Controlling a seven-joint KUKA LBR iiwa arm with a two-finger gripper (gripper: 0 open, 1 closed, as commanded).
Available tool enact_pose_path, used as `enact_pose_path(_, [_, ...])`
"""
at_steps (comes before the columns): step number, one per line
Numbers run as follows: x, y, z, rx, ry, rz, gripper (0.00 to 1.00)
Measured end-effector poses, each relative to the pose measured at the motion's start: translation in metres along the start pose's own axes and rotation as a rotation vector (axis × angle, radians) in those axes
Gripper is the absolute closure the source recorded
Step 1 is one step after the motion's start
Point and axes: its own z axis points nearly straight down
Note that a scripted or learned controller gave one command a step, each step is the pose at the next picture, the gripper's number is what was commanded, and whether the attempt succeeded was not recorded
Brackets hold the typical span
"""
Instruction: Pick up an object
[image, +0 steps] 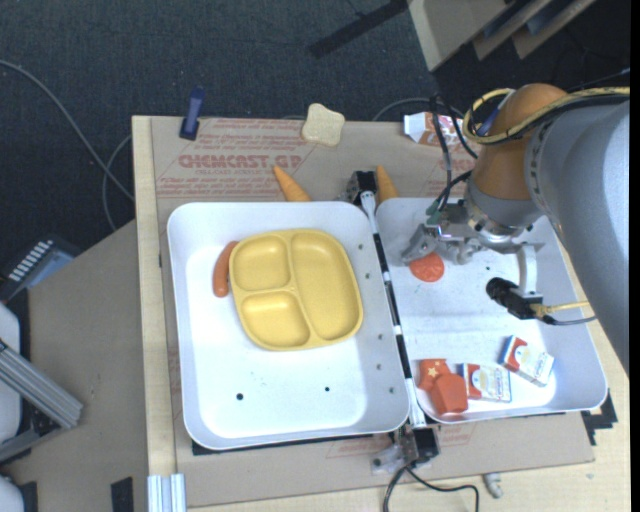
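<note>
Bench, two white bins: gripper (437, 243) hung low in right bin (590, 385), finger state indiscernible; red round piece (428, 268) just below. Advised: centre over piece before closing.

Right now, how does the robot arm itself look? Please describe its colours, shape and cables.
The arm is a thick, rounded grey body with an orange band above the wrist. Below the band sits a metallic grey gripper of small angular parts. Thin yellow, blue and black cables loop over the orange section, and a black cable runs down beside the wrist. I can read no markings on it.
</note>
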Motion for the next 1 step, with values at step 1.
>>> enact_pose_path(1, [-0.0008,0.0028,-0.0001,-0.002,-0.001,0.000,0.00])
